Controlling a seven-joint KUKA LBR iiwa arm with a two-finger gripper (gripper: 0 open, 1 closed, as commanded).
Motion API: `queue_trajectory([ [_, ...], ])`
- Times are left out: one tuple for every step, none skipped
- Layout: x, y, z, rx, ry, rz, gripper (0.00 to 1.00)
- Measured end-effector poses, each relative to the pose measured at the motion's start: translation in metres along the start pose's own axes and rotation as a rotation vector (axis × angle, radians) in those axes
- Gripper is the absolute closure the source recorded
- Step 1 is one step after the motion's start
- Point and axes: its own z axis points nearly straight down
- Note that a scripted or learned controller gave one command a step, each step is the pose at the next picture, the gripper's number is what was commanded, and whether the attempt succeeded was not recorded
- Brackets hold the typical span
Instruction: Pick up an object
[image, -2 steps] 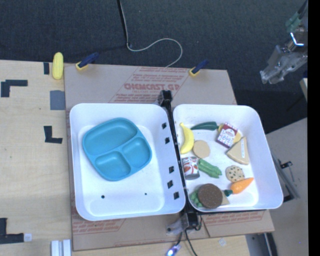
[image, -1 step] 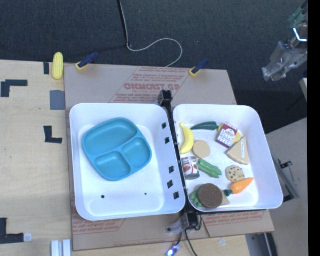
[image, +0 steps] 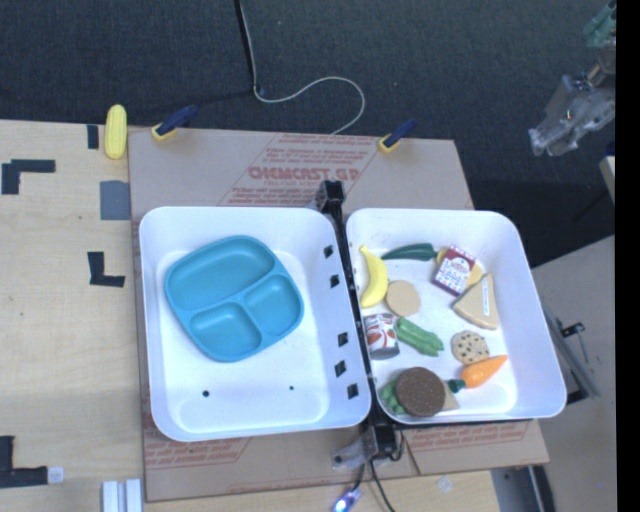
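A blue divided plate (image: 233, 297) fills the left bin (image: 160, 400); toy food crowds the right bin (image: 525, 300), a banana (image: 374, 277) by its divider. The gripper (image: 570, 115) hangs well apart at upper right, finger state impossible to tell.

The robot's gripper (image: 572, 118) hangs in the upper right of the camera view, off the table's far right corner and well away from both bins. It appears pale grey and blurred, and its pose is too indistinct to read.
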Motion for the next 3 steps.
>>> queue_trajectory([
  [0.0,0.0,-0.01,0.0,0.0,0.0,1.0],
  [0.001,0.001,-0.02,0.0,0.0,-0.001,1.0],
  [0.001,0.001,-0.03,0.0,-0.001,-0.001,1.0],
])
